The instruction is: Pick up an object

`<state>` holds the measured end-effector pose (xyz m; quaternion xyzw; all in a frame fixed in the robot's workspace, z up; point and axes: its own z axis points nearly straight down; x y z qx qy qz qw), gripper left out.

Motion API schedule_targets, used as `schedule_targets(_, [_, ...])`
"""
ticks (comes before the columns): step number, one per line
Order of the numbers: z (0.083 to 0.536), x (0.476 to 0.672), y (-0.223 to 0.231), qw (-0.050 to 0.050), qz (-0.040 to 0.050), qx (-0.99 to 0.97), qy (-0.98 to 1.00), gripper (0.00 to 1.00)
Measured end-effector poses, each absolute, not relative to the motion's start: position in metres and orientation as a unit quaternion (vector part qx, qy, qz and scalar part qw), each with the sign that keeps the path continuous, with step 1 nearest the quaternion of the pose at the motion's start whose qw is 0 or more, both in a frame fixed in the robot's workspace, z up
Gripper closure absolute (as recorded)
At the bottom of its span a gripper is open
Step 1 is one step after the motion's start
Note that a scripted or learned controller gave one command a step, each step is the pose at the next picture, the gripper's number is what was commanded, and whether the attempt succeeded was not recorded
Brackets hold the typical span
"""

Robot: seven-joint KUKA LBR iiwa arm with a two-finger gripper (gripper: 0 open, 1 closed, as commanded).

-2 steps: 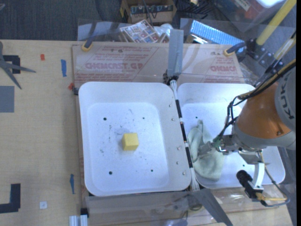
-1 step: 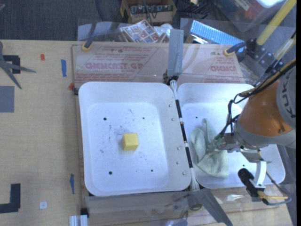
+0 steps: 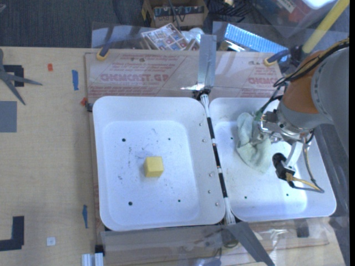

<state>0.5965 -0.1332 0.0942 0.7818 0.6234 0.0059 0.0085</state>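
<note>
A small yellow block (image 3: 153, 167) lies near the middle of the left white bin (image 3: 111, 115). A crumpled pale green cloth (image 3: 248, 147) rests in the upper left part of the right white bin (image 3: 316, 198). My gripper (image 3: 262, 135) comes in from the right and is pressed down onto the cloth's right side, with the grey arm and its orange band (image 3: 299, 96) above it. The cloth bunches up around the gripper's tip and hides it.
A black cable and a small connector (image 3: 283, 168) hang from the wrist over the right bin's floor. A metal divider (image 3: 213, 148) separates the bins. Cardboard and clear sheeting stand behind the bins; the wooden bench stretches to the left.
</note>
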Motion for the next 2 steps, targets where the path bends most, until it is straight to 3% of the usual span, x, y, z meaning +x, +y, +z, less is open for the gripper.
schedule_targets(1, [0.095, 0.490, -0.162, 0.005, 0.0022, 0.672, 0.741, 1.00])
schedule_targets(2, [0.184, 0.499, -0.045, 0.000, -0.0001, 0.760, 0.650, 1.00])
